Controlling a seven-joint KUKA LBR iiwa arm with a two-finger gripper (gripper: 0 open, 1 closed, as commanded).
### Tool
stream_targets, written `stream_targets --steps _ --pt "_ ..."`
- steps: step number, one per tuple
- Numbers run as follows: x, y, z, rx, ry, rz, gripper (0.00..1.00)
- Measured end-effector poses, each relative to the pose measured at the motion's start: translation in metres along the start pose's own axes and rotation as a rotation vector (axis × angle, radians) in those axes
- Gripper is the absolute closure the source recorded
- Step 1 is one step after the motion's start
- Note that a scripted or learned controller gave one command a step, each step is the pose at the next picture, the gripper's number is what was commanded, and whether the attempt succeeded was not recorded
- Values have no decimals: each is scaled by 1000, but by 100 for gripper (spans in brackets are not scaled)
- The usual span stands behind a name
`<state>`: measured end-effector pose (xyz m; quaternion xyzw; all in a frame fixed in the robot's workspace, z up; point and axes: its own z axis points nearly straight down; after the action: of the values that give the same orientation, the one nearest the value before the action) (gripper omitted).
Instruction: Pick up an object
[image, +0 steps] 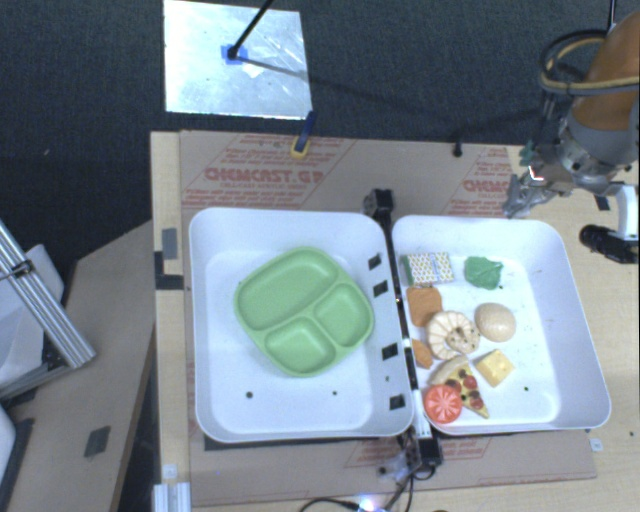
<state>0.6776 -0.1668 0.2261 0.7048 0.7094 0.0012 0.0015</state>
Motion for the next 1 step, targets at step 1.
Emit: stream_targets --steps 1 --pt "45 -20 9 4 1 -2 100"
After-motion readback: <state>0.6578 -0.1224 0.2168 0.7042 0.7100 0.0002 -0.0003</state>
